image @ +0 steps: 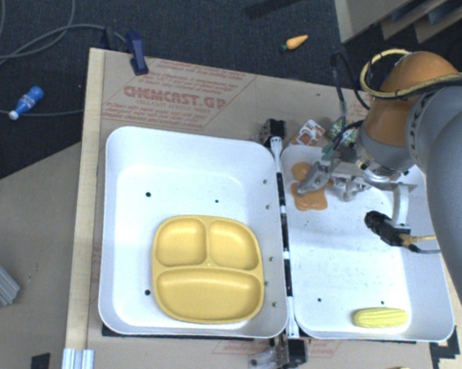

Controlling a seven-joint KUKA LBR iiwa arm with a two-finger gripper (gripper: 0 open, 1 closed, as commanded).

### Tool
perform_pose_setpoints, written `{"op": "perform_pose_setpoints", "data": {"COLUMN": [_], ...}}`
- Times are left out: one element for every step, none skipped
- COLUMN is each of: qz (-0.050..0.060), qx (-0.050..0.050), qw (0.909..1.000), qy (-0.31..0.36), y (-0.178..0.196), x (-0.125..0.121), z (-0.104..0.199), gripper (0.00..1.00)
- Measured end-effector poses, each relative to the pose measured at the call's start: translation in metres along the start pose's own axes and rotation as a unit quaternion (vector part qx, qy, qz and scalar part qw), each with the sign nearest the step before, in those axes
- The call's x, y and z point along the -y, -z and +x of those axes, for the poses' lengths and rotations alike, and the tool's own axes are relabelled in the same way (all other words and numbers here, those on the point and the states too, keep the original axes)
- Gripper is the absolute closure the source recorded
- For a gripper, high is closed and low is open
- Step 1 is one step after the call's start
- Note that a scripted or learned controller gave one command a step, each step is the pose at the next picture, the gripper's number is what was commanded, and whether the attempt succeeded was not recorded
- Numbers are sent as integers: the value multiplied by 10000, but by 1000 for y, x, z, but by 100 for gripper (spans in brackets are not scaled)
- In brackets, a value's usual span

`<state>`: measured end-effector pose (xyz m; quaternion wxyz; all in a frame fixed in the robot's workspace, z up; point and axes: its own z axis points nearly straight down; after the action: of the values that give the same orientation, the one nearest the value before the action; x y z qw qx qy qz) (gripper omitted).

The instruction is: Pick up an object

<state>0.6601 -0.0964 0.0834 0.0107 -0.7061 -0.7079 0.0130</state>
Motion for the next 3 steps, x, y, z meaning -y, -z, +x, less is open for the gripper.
{"op": "perform_pose_setpoints", "data": {"qz": [1, 1, 1], "qx": [-1, -1, -4], "qw": [10000, 10000, 10000], "qy": [0, 0, 1], "y": [0, 0, 0], "x": [0, 0, 0], "z": [0, 0, 0], "gripper": [0, 0, 0]}}
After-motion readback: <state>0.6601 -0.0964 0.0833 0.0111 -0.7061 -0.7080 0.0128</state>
